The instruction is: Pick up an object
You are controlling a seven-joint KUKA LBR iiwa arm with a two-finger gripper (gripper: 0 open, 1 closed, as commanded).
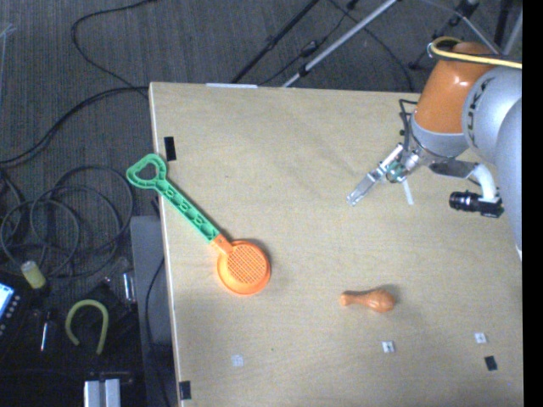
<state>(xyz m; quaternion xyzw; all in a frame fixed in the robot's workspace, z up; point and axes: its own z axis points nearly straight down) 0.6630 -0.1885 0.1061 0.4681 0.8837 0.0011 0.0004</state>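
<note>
Gripper [373, 185]: pointed down and to the view's left from the orange-banded arm [462, 91], over a bare patch of the tan bench top [297, 142]. Cannot tell if the jaws are open or shut. Nothing is visible between them.

Nearest the jaws: an orange drumstick-shaped piece [369, 299]. It lies flat on the bench top, toward the camera from the jaws and apart from them, with its thin end to the view's left.

Further from the jaws, left of them and toward the camera: a toy strainer [243, 267]. Its round orange mesh head lies flat. Its green handle [182, 202] runs diagonally away, up and left, to a loop at the bench's left edge. It is well apart from both the jaws and the drumstick piece.

Beyond the drumstick piece, along the near edge: small pale tags [388, 346] and a dark tag [490, 363] stuck to the surface. They are too small to read.

No bin walls can be made out. Both objects sit directly on the flat tan surface.

Farthest out, on the floor left of the bench: looped black cables [51, 219] and a green U-shaped item [87, 320]. Past the far edge: tripod legs [356, 24].
</note>
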